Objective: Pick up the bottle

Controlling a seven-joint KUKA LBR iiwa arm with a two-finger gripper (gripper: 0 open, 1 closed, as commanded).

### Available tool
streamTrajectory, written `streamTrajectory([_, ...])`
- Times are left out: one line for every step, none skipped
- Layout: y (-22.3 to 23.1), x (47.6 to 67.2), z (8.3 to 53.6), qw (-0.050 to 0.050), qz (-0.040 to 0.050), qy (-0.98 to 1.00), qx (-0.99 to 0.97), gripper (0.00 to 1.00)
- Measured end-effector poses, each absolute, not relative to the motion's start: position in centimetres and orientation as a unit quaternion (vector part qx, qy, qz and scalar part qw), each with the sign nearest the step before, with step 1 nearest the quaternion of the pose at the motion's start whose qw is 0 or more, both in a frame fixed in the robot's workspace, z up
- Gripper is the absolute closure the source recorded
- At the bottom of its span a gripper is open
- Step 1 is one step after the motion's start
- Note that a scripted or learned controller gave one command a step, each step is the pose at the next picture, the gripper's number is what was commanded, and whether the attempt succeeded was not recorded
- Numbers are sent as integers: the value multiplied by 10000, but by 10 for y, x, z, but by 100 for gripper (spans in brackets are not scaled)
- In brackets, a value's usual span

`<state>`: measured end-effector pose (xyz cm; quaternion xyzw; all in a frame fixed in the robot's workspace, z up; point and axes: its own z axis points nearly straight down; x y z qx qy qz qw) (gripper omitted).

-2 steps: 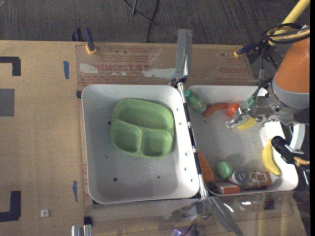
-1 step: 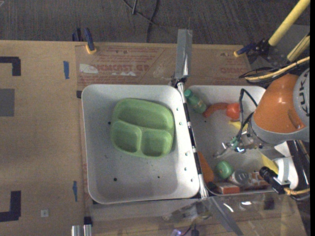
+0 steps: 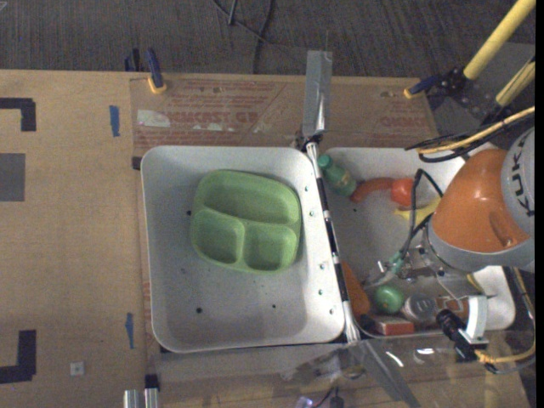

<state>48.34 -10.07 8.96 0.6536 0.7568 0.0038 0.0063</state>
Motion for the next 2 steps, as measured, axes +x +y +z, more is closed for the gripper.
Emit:
streamTrajectory([-103,485,100,101,45,7554,6552,100])
streamTrajectory([-31,501,184,0,-3,6396,7687,100])
